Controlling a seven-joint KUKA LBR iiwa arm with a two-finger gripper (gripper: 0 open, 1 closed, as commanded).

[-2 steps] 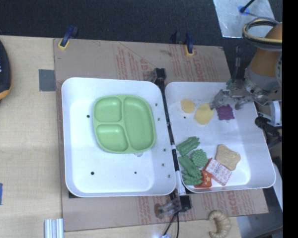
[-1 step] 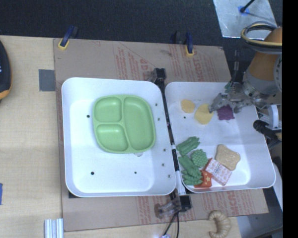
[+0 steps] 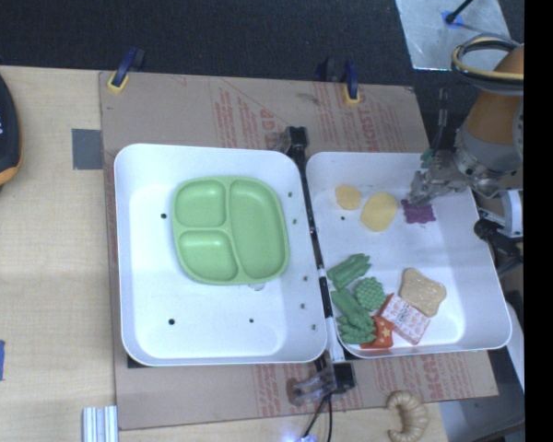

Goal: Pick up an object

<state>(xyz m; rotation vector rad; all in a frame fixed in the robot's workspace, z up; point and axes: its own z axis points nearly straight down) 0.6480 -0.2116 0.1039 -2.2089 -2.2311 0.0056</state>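
On the left, we see the left bin (image 3: 134,247) carrying a green divided plate (image 3: 230,229), which lies flat and well apart from the arm. It looks stiff and light, but its low rim gives us little to pinch.

Moving right, the right bin (image 3: 479,274) holds the likelier targets. Two pale yellow pieces, a small yellow piece (image 3: 348,196) and a larger yellow piece (image 3: 380,211), lie just beside each other near the far wall. Nearer the front lie green toy vegetables (image 3: 354,300) in a cluster, a red-and-white packet (image 3: 401,322) touching them, and a tan bread-like piece (image 3: 422,291) just beside the packet.

Farther right, a small purple object (image 3: 418,213) lies just under the gripper (image 3: 429,184), and we judge it the thing in hand. It looks light, small and probably soft or rubbery, so it should not slip much; we would take it across its narrow width from above.

Whether the fingers stand wide or narrow we cannot tell, nor whether they touch the purple object.
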